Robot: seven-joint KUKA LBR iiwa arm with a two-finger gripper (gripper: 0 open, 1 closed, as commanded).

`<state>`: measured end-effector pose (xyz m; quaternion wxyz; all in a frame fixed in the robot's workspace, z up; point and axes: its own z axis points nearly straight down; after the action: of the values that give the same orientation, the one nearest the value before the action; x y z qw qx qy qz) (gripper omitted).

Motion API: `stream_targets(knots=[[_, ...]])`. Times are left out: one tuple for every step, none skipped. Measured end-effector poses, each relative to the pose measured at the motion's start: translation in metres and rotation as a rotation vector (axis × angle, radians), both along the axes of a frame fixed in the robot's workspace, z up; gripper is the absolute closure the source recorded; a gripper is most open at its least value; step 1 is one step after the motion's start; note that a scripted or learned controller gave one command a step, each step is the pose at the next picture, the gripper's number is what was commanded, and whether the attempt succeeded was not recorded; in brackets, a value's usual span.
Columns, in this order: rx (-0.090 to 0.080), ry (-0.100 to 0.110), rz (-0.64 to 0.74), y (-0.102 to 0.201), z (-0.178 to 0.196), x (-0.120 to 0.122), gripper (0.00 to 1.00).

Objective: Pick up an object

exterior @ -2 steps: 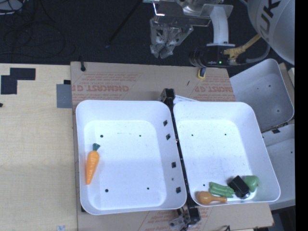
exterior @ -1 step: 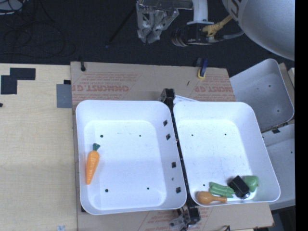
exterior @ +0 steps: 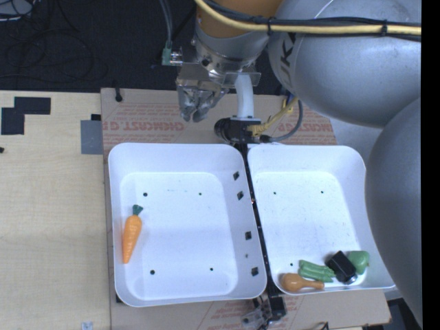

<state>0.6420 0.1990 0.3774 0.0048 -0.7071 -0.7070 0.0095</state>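
An orange toy carrot (exterior: 131,234) with a green top lies at the left wall of the left bin (exterior: 172,158). In the near right corner of the right bin (exterior: 309,158) sit a green bean pod (exterior: 316,270), a tan pear-shaped piece (exterior: 300,282), a black block (exterior: 341,265) and a green piece (exterior: 359,258). My gripper (exterior: 195,106) hangs high above the far edge of the left bin, away from all of them, with its fingers close together and nothing between them.
The grey arm fills the upper right and overhangs the right bin's far side. A cardboard sheet (exterior: 148,115) lies under the bins. The pale bench (exterior: 48,218) spreads out to the left.
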Motion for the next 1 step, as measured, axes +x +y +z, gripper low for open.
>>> stream_targets(knots=[[0.011,-0.031,0.004,0.0372,0.1485,0.0016,1.0]])
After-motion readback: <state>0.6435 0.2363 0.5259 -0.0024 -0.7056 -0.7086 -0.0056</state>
